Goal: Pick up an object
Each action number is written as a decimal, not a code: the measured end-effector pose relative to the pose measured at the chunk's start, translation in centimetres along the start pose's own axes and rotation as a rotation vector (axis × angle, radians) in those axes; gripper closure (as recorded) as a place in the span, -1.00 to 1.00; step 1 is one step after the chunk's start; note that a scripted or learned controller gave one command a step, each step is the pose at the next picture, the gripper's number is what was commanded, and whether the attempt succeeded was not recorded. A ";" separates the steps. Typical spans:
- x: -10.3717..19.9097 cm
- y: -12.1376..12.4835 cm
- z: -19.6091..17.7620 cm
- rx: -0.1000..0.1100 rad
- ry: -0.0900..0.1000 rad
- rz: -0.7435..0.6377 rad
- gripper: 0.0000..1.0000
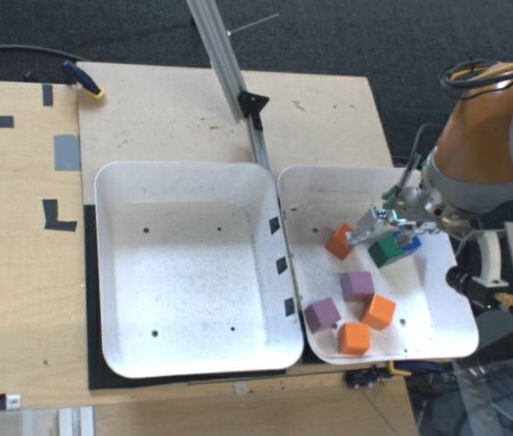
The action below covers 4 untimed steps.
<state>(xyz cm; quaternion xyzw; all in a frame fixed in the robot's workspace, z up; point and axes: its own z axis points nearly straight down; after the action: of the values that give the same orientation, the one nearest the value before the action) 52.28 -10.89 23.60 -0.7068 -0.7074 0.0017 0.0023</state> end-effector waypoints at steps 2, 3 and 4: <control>-0.3 0.2 4.2 0.001 -0.001 0.001 -1.00; -0.4 0.4 10.6 0.002 0.000 0.001 -1.00; -0.5 0.5 14.4 -0.008 -0.004 0.001 -1.00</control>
<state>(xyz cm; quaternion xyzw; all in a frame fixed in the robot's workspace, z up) 52.73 -11.35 9.17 -0.7069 -0.7073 0.0004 -0.0021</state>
